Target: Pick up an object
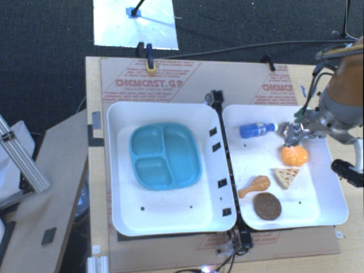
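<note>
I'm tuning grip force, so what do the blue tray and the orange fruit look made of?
The blue tray looks like moulded plastic: one even colour, a soft sheen, rounded compartment walls. The orange fruit is probably hard plastic toy food, with uniform bright colour and a faint highlight; rubber or foam can't be ruled out.

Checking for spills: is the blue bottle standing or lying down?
Lying down: the blue bottle rests on its side in the right bin, cap toward the gripper.

blue bottle (257, 130), orange fruit (294, 155), brown cookie (267, 206), turquoise plate (165, 156).
</note>
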`<state>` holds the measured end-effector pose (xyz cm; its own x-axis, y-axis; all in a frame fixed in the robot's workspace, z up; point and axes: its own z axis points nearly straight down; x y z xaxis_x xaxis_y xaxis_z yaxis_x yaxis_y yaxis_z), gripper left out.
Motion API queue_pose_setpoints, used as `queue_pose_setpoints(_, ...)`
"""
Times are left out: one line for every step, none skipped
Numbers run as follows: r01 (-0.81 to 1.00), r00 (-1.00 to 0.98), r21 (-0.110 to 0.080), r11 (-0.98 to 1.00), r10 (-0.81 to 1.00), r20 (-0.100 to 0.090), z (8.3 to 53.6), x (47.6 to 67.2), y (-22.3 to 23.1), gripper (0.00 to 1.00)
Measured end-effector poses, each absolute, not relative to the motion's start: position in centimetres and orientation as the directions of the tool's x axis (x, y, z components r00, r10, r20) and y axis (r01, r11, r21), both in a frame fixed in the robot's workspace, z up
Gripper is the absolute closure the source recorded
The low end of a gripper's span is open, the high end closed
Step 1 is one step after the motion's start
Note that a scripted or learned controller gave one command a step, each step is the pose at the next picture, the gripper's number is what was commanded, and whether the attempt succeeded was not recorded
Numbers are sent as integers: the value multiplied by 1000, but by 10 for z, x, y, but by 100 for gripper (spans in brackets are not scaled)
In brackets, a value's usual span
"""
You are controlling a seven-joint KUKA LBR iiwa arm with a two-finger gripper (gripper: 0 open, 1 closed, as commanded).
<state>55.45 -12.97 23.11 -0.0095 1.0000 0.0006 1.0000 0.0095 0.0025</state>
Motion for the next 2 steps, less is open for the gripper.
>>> queue_pose_setpoints(1000,-11,2,11,1000,1,225,563,-68,100)
queue_pose_setpoints(1000,-9,2,9,1000,1,232,566,-19,100)
